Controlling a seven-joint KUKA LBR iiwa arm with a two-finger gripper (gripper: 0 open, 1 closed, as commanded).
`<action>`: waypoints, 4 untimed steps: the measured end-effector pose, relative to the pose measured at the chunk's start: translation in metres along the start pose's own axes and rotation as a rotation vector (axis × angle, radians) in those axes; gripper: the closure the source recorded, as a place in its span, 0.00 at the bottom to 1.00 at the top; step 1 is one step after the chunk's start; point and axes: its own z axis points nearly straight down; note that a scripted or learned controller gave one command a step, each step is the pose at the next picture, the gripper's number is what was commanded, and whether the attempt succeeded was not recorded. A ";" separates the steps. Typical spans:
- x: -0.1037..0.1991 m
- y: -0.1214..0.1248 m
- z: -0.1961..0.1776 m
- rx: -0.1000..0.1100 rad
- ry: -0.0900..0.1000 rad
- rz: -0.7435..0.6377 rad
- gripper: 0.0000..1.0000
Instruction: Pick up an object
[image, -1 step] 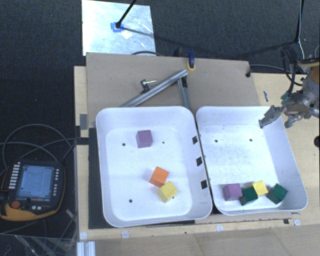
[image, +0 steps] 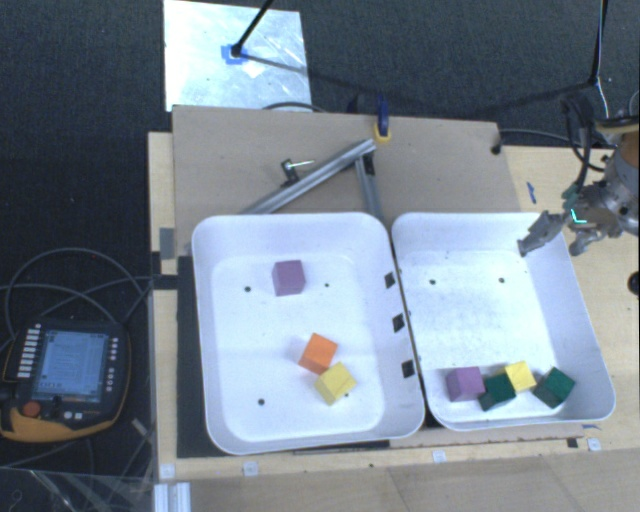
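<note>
White plastic bins sit side by side on the bench: the left bin (image: 215, 330) holds a purple cube (image: 288, 277) near its far end, an orange cube (image: 318, 352) and a yellow cube (image: 336, 383) touching nearer the front. The right bin (image: 575, 300) keeps four blocks along its near wall: a purple block (image: 464, 383), a dark green block (image: 496, 391), a small yellow block (image: 520, 376) and a second green block (image: 554, 386). The gripper (image: 558, 233) hangs over the right bin's far right rim, fingers spread, pinching nothing.
</note>
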 end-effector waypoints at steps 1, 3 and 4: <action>-0.008 -0.001 0.059 0.004 0.001 0.004 0.00; -0.009 -0.006 0.160 0.004 0.001 0.002 0.00; -0.009 -0.004 0.147 -0.003 0.000 0.000 1.00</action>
